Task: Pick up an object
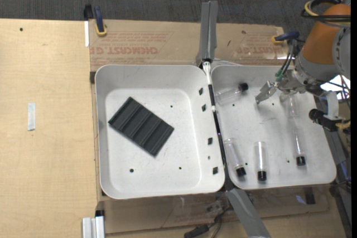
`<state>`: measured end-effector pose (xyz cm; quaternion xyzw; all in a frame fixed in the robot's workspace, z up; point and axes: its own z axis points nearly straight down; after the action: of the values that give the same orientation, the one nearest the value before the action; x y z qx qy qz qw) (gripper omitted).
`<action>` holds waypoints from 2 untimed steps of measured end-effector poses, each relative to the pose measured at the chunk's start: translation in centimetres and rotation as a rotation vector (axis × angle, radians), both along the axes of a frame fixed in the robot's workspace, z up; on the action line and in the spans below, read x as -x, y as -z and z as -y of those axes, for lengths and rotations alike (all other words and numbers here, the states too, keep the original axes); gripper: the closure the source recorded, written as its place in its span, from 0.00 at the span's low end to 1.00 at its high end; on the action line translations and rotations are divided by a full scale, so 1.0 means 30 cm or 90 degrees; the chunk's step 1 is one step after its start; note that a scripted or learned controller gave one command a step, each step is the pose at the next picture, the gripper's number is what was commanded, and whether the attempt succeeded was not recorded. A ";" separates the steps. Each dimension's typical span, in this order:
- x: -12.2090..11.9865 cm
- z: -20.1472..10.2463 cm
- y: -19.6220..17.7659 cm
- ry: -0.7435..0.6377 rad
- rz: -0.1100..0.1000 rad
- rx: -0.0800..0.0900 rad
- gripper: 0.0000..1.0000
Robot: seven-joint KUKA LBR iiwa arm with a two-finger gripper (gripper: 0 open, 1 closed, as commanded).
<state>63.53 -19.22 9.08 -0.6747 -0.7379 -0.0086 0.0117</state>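
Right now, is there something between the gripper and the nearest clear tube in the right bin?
Nothing visible blocks it. The gripper is above the right bin, near its far side. The closest tube lies just left of it, on the bin floor, with bare white floor between them. The other tubes lie nearer the front edge.

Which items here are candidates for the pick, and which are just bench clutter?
For the pick:
- gripper, over the right bin
- four clear tubes in it, e.g.
- black ribbed panel in left bin

Lying about:
- clamps
- cardboard
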 end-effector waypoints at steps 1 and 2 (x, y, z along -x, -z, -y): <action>-0.001 0.021 -0.037 -0.001 0.005 0.012 1.00; -0.005 -0.017 -0.032 -0.007 0.000 0.001 0.00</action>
<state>63.67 -18.71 10.04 -0.6708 -0.7415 -0.0081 0.0115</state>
